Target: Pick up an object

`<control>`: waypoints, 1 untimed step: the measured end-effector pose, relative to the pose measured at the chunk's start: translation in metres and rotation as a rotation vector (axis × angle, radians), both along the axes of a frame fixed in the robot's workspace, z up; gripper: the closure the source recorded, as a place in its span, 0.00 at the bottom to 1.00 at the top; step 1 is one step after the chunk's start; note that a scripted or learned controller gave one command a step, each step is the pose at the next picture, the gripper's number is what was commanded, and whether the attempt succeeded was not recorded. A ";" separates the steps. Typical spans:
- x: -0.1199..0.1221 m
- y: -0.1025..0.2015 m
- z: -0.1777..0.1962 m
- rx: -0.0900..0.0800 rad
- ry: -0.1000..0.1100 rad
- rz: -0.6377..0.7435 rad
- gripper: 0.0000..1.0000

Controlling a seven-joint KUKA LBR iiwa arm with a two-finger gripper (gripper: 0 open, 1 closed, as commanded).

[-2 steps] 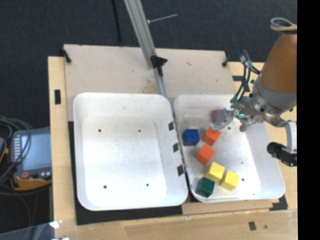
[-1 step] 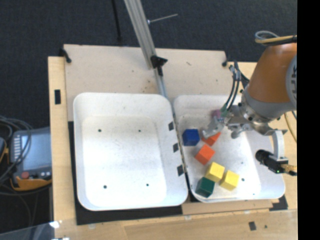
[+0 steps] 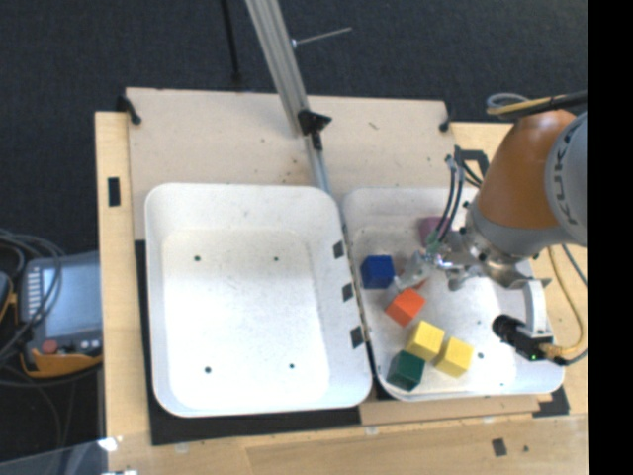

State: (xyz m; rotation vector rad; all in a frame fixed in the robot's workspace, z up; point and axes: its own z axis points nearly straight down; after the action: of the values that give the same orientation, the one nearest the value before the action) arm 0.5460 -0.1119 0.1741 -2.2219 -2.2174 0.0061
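From above, the arm (image 3: 524,181) reaches in from the right over the right bin (image 3: 381,211). Its gripper (image 3: 427,263) hangs low near the bin's middle, just right of the blue cube (image 3: 377,271) and above the orange cube (image 3: 405,307); whether it is open or closed, or grasps anything, cannot be told. Two yellow cubes (image 3: 441,348) touch near the front edge, with a green cube (image 3: 406,369) beside them at the front-left. A purple object (image 3: 431,230) lies partly hidden behind the gripper. The left bin (image 3: 158,206) sits alongside.

Robotics lab: bench (image 3: 114,265), white bins (image 3: 247,206), arm (image 3: 529,181).
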 end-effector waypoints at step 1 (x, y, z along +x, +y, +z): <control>-0.005 0.000 -0.062 0.001 0.002 0.001 0.00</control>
State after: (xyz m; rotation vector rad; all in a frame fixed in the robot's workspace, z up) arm 0.5406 -0.1123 0.1116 -2.2197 -2.2172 0.0074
